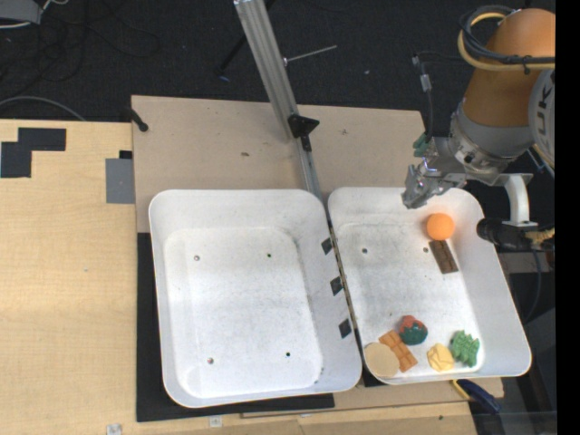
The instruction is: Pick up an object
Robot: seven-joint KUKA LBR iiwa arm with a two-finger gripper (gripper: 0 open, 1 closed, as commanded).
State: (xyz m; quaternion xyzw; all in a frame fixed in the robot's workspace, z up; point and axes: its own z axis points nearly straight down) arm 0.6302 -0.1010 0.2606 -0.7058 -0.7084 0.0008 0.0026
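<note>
progress: nothing lifted yet, judging by the layout; every object lies on the bin floor, so approach, grasp and lift all remain.
pincer [419, 191]: upper right of frame, over the top edge of the right bin [390, 270]; cannot tell if spread or pressed together, too small and dark; nothing visible between its tips.
arm [507, 71]: grey body, glossy orange band, cable loop on top, reaching in from the right.
nearest candidate: orange ball [440, 227], round, smooth, matte; just below and right of the pincer, apart from it.
next to ball: brown block [444, 257], flat, short, rectangular, dark like wood; just below the ball.
bottom cluster, lower right of frame: tan disc [381, 361], flat and round; orange strip [399, 350], ridged; red and green lump [413, 330], rounded; yellow piece [440, 358], blocky; green piece [465, 347], jagged, leafy outline. Packed close, some touching.
left bin [240, 297]: shallow white plastic, rounded corners, speckled floor, small dark dots.
desk [63, 279]: pale wood grain at left, plain tan board under the bins.
other: ribbed aluminium rail [272, 66] slanting from top centre down to between the bins.
judgement: ball looks the easiest pick, isolated; could roll.
</note>
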